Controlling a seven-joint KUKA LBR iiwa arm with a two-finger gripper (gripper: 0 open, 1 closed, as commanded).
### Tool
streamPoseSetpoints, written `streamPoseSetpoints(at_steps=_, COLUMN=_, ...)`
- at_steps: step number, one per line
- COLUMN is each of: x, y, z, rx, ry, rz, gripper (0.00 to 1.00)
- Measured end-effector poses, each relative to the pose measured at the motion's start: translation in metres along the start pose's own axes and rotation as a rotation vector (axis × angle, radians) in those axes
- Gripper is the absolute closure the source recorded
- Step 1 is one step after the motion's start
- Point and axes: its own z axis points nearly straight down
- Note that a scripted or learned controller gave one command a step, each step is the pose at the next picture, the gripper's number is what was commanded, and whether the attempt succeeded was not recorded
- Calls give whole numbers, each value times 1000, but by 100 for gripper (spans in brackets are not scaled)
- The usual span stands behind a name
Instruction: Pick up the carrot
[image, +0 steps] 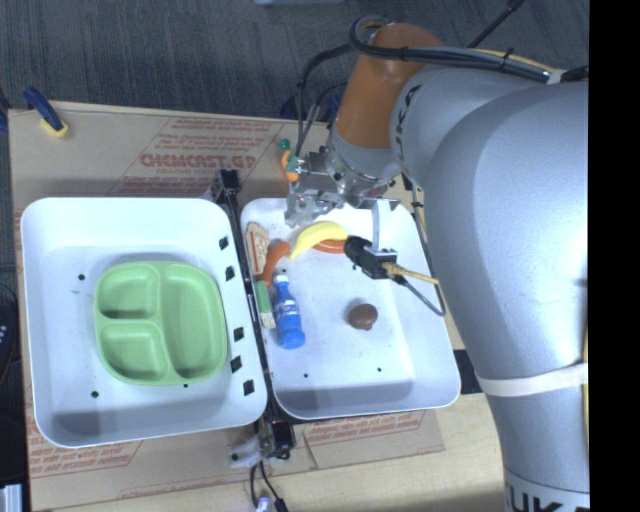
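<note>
The carrot (274, 256) is a short orange piece lying by the left wall of the right bin (430, 370), toward the back, between a slice of bread (257, 243) and a banana (317, 237). My gripper (300, 212) hangs over the back left corner of that bin, just above and slightly right of the carrot. I see nothing held in it. The wrist and the large grey arm cover the bin's back and right side.
A blue bottle (287, 316) and a green stick (263, 300) lie just in front of the carrot. A brown round piece (362, 316) sits mid-bin. Something red (332, 248) peeks from under the banana. The left bin (50, 230) holds a green divided plate (160, 320).
</note>
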Motion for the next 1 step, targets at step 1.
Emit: streamPoseSetpoints(at_steps=1, x=20, y=-50, z=-48, rx=1, ry=0, rz=-54, gripper=100)
